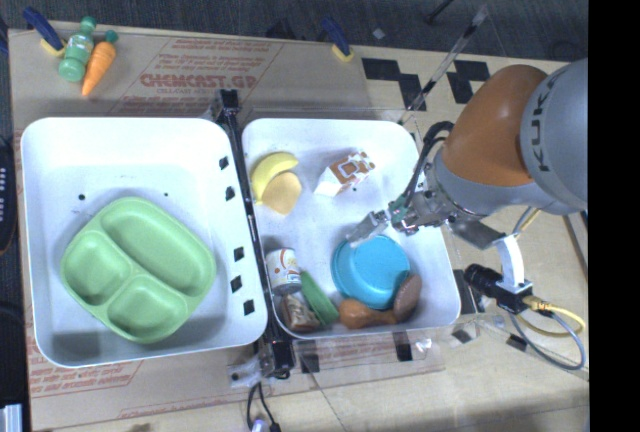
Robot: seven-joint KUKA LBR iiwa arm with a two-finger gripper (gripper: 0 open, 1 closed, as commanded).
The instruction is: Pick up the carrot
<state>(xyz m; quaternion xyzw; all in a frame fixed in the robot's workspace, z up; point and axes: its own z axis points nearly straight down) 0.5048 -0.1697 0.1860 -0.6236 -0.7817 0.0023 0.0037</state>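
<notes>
The orange carrot (98, 68) has a green top; gripper (392, 217) state unclear.

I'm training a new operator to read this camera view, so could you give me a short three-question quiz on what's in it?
1. Which bin, the view's left or the view's right, holds the green divided plate?
2. True or false: the blue bowl lies in the same bin as the green divided plate.
3. The gripper is nearest to: A) the yellow toy, B) the blue bowl, C) the green divided plate.

Key: 1. The view's left bin. 2. False; it lies in the other bin. 3. B; the gripper is at the bowl's upper rim.
</notes>
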